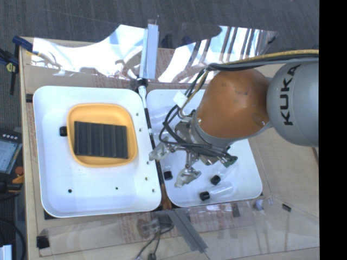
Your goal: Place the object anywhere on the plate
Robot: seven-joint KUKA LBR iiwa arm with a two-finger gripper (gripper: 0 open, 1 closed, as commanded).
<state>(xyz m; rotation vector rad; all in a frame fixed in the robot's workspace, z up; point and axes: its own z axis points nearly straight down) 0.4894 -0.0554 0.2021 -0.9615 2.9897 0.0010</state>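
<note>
Camera view: looked down at a slant on a worktop [282,221] bearing two white bins; the arm [238,107] reached in from the right and hung over the right bin [246,191].
Tool: the tool [190,169] sat low in the right bin, under the orange band; metal finger parts showed at its lower end, but whether they stood wide or narrow I cannot tell, and nothing could be made out held by it.
Task's things: several small dark objects [205,196] lay on the right bin's floor, just below and to the lower right of the tool; another small dark piece [167,174] lay close on the tool's left. Which one was meant was not clear.
Plate: the yellow plate [100,115] with its dark ribbed centre lay in the left bin [49,194], well apart from the tool, beyond the wall between the bins.
Done: judging from the layout, nothing yet; none of the small objects rested on the plate.
Left: a firm grasp in the right bin, a lift, a carry leftward over the dividing rims, and a release over the plate.
</note>
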